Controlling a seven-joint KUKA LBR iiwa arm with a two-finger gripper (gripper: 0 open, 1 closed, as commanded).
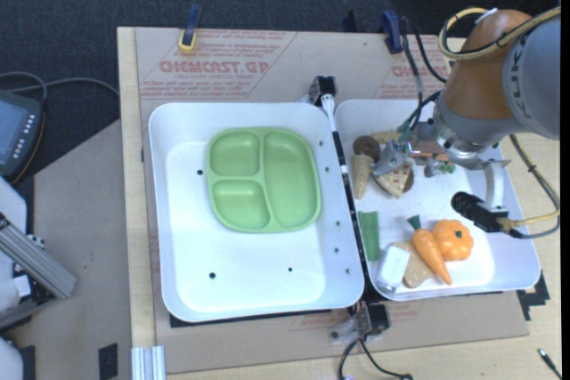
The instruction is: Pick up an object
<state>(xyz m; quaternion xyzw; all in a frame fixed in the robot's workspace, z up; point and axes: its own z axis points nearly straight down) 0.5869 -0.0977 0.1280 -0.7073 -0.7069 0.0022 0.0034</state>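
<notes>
My gripper (pixel 394 159) hangs low over the upper left part of the right bin (pixel 512 267). It is right above a tan wedge like a bread slice (pixel 395 181), beside a brown round piece (pixel 365 144) and a beige cone (pixel 360 174). Nothing shows as lifted in it. Nearer the front of this bin lie an orange carrot (pixel 430 254), an orange pumpkin-like piece (pixel 453 239), a green stick (pixel 370 234), a white block (pixel 392 264) and a tan cracker (pixel 415 274).
The left bin (pixel 178 280) holds a light green divided plate (pixel 264 179) in its upper middle. A black divider rail (pixel 341 182) runs between the two bins. The arm's orange band (pixel 481 84) rises over the right bin's back right.
</notes>
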